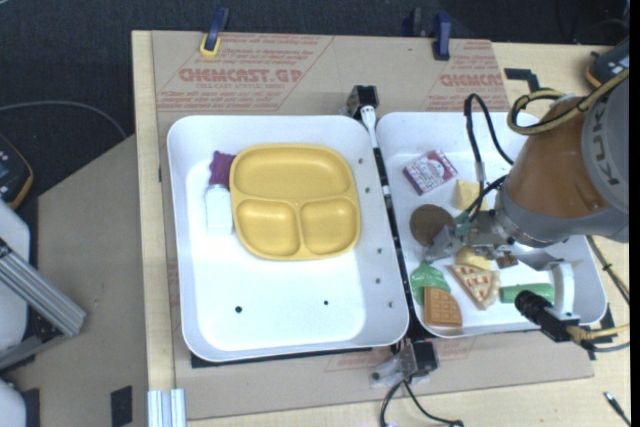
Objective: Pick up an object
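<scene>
Jaws, their state impossible to tell, hang over the crowded right bin (590, 265) near the pizza slice (476, 283); tightly packed toys could spoil the grab.

A yellow divided plate (295, 200) is taking up the upper middle of the left bin (190, 245), leaving the bin's bare white floor below it lying open for a descent. The right bin (395, 140) is offering far less room: a small printed packet (429, 171), a brown round piece (431, 223), a pizza-slice toy (476, 283) and a waffle-like piece (440, 305) are crowding its floor. The arm (560, 180) is covering that bin's right half, and whatever is possibly lying beneath it is staying hidden.
</scene>
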